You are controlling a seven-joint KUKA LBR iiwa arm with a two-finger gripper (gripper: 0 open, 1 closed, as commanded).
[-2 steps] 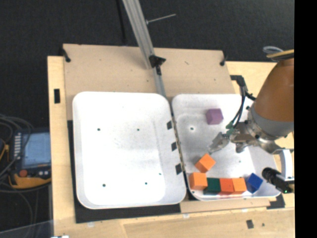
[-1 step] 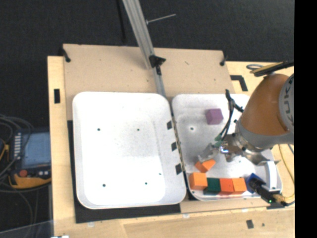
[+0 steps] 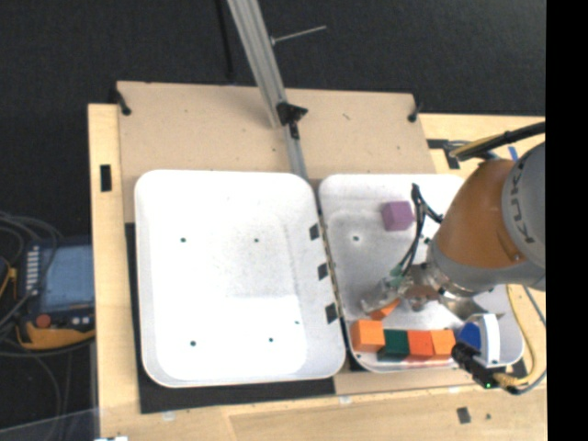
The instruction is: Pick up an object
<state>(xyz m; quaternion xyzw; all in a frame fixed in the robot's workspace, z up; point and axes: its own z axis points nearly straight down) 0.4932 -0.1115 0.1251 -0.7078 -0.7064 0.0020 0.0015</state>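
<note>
Near the right bin's [image 3: 344,205] front wall, the gripper [image 3: 386,299], grip state unclear, hovers above orange blocks [image 3: 370,334].

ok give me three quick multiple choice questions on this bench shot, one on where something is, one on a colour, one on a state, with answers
1. Where is the purple block?
A. in the left bin
B. in the right bin, toward its far end
C. on the bench outside both bins

2. What colour is the block between the two orange blocks along the right bin's near wall?
A. green
B. yellow
C. white

3. How do the blocks in the near row lie?
A. scattered across both bins
B. stacked in a tower
C. side by side in a line along the near wall

Answers:
1. B: it sits alone in the right bin, beyond the arm.
2. A: the green block lies between the orange block and the second orange block.
3. C: they line up, ending at the blue block.
</note>
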